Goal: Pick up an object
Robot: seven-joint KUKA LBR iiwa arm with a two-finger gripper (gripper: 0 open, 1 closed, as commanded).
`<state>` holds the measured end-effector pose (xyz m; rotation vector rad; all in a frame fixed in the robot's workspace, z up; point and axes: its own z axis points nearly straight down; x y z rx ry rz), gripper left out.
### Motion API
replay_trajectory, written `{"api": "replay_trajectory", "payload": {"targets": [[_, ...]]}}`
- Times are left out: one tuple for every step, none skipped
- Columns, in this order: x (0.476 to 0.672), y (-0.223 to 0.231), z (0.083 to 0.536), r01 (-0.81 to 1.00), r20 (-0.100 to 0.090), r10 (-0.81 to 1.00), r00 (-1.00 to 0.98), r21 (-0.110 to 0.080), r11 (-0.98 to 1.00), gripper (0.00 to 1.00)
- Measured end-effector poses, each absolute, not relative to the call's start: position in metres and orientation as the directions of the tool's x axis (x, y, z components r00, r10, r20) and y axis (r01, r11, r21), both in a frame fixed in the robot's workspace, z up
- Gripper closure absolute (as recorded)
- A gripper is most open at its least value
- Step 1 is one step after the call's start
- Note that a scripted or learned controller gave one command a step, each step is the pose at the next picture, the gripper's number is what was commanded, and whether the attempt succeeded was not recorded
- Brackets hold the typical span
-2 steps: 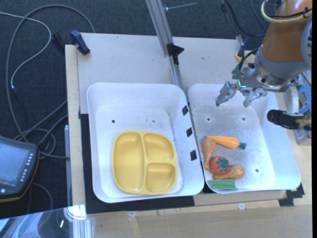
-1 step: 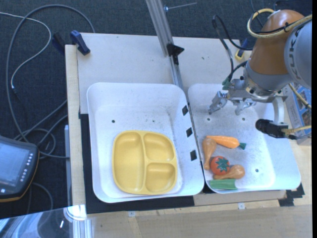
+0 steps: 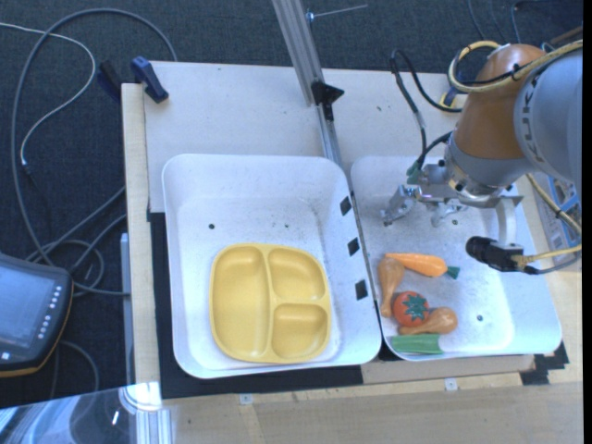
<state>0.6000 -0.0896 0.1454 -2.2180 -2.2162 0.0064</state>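
Gripper point(image 3: 418, 205) hangs in the right bin point(image 3: 527, 326), above the carrot point(image 3: 418, 264); open or closed, I cannot tell. Carrot lies apart from it, just above the tomato point(image 3: 412, 308).

Toy carrot point(image 3: 418, 265) (orange) lying in right bin point(image 3: 518, 336).

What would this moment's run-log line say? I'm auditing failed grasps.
stage: approach | gripper: above right bin, nothing between fingers | toy food pile: untouched, right bin's near-left corner | yellow tray: left bin
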Motion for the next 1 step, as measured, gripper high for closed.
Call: {"api": "replay_trajectory", "payload": {"targets": [[0.5986,-0.0888,0.0923,1.000,0.002,1.000,0.000,-0.008,0.000,0.00]]}}
